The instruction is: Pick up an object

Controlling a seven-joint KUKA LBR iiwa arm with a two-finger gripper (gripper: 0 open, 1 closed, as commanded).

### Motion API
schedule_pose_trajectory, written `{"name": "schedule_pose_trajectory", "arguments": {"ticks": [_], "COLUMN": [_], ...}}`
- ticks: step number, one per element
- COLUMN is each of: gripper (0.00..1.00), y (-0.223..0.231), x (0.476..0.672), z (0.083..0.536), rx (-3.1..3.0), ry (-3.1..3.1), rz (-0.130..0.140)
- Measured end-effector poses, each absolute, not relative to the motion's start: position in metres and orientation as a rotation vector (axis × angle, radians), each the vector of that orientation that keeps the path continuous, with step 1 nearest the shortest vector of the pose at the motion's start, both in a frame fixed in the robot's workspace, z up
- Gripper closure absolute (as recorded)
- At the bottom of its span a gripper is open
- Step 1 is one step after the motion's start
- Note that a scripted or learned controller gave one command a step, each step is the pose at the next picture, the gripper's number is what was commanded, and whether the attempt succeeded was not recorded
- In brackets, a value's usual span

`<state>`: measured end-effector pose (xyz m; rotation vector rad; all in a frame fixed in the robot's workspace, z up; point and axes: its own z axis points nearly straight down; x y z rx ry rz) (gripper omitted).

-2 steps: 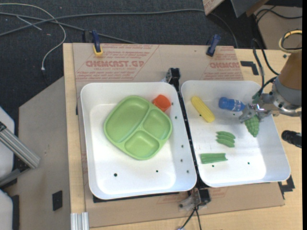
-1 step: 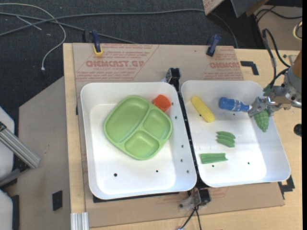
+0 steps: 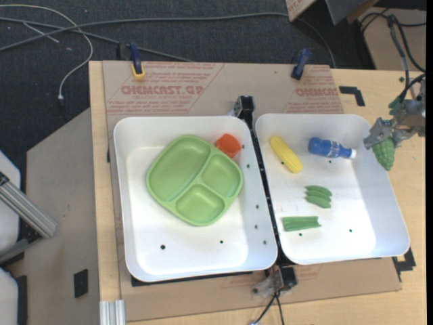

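Gripper [image 3: 387, 139]: at the right bin's [image 3: 379, 239] 3 o'clock rim, pinching a bumpy green toy [image 3: 385, 154].
Toy's axis: hangs roughly 12-to-6, directly under the gripper.

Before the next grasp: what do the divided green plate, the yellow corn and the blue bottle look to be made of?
Green plate: likely moulded plastic, matte to satin; uniform colour, soft rounded dividers. Yellow corn: probably toy plastic or rubber; flat, even yellow with a slight sheen, though texture is too small to confirm. Blue bottle: seemingly glossy plastic, with a pale cap end; hard or soft cannot be told.
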<state>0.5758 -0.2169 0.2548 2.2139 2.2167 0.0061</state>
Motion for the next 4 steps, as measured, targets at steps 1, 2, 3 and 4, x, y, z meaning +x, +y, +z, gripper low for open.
{"name": "schedule_pose_trajectory", "arguments": {"ticks": [1,2,3,4], "gripper": [1.00,1.00,1.00,1.00], "y": [-0.164,-0.099,-0.046,0.011], "x": [0.581,0.581,0.578,0.579], "z": [0.262,0.260,0.242,0.248], "rx": [2.214,2.216,2.218,2.214], "ry": [2.229,2.232,2.232,2.231], "rz": [0.005,0.002,0.000,0.004]}}
